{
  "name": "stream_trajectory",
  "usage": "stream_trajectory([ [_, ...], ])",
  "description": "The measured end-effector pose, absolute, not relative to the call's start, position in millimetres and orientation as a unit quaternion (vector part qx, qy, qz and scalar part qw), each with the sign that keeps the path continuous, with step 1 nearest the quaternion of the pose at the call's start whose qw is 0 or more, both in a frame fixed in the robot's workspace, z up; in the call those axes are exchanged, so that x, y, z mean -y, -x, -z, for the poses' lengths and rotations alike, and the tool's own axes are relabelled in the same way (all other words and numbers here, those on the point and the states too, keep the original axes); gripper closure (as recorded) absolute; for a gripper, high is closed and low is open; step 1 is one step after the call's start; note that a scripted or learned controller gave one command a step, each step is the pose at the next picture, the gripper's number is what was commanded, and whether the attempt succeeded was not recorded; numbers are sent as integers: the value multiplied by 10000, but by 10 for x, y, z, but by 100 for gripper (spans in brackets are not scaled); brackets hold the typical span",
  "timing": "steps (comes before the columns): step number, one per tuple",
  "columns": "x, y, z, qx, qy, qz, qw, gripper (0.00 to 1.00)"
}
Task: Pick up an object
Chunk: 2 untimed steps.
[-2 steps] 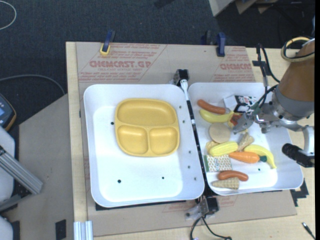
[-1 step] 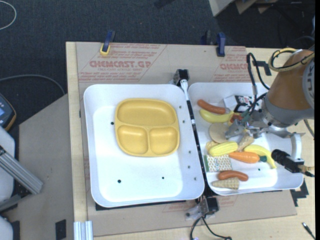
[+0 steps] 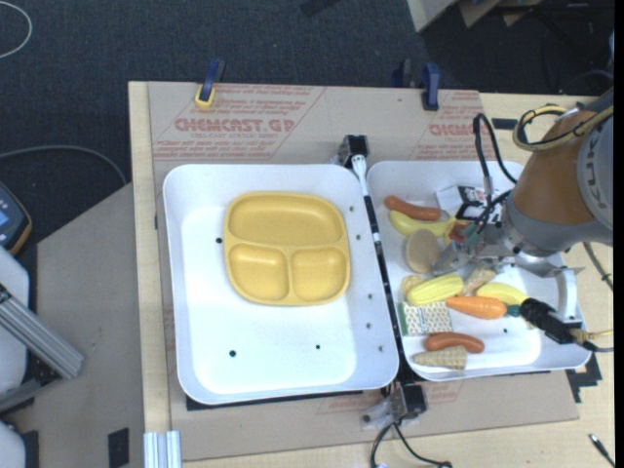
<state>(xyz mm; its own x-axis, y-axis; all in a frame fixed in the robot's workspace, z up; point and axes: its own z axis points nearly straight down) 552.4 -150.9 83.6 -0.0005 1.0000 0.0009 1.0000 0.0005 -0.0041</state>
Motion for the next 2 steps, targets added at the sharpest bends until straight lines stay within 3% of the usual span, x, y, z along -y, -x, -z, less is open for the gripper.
stream_trajectory([
  [1, 1519, -5537, -961, 7065, 7077, 2, -10, 100],
  [2, 1498, -5507, -1588, 7073, 7069, 17, -36, 100],
])
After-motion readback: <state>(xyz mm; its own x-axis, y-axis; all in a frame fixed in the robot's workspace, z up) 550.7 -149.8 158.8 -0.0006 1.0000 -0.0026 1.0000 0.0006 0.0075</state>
